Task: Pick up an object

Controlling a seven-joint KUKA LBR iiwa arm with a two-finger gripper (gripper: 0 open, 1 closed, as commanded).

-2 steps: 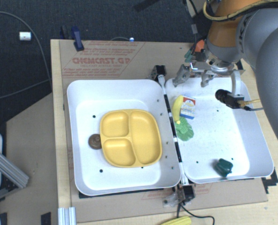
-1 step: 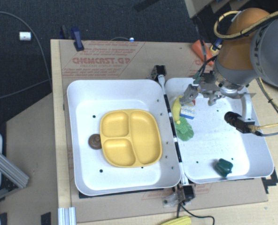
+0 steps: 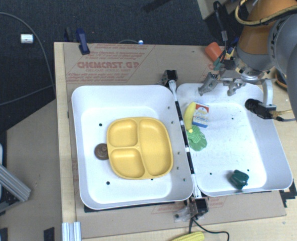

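The gripper [image 3: 220,86] hangs over the far edge of the right bin [image 3: 261,149], near its far left corner. Its two fingers [image 3: 206,86] stand spread apart, with nothing between them. The arm [image 3: 269,29] enters from the right, its orange band above the wrist.

The right bin contains four items. A yellow banana [image 3: 189,114] lies against the left wall, pointing along it. A small carton [image 3: 201,115] with white, red and blue print lies just beside the banana on its right, touching it. A green object [image 3: 197,140] lies directly below the banana, close to the left wall. A dark green block [image 3: 239,178] lies apart from the others near the front edge.

The left bin [image 3: 88,134] contains a yellow divided plate [image 3: 139,148] with three compartments. A small brown round object [image 3: 101,151] lies against the plate's left edge.
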